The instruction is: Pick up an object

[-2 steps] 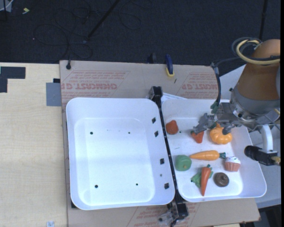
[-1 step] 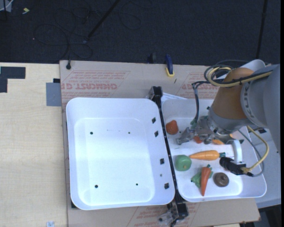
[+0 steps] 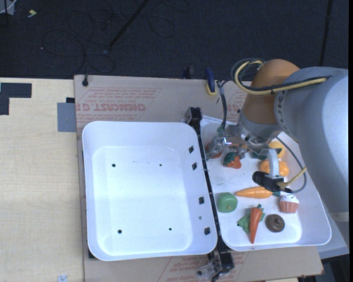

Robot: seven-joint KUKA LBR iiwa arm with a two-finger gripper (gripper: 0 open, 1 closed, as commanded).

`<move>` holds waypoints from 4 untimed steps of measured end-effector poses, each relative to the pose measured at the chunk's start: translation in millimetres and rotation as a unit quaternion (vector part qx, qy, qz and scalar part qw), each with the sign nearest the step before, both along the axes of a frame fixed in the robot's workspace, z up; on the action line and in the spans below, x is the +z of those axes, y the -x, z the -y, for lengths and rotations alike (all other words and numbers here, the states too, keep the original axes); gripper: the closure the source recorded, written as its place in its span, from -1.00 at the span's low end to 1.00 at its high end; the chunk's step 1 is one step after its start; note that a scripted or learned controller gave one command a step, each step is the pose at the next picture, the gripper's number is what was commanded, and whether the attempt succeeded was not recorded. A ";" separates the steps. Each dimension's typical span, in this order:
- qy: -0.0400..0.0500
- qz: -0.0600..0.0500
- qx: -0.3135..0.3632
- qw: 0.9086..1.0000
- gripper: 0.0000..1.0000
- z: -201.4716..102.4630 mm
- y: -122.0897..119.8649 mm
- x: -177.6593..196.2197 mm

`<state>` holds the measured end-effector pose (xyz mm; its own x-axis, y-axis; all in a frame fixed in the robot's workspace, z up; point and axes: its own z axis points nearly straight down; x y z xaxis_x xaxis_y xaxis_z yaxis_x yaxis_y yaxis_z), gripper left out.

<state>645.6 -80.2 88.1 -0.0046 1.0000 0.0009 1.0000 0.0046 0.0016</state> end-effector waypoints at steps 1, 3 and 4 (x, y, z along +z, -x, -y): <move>0.000 -0.005 -0.003 1.000 -1.00 3.7 50.0 -1.3; 0.000 -0.002 -0.001 1.000 -1.00 -0.2 2.1 -0.6; 0.000 -0.003 -0.002 1.000 1.00 0.9 2.3 9.4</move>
<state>643.3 -81.1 97.5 -0.0014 1.0000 0.0010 1.0000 0.0014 -0.0053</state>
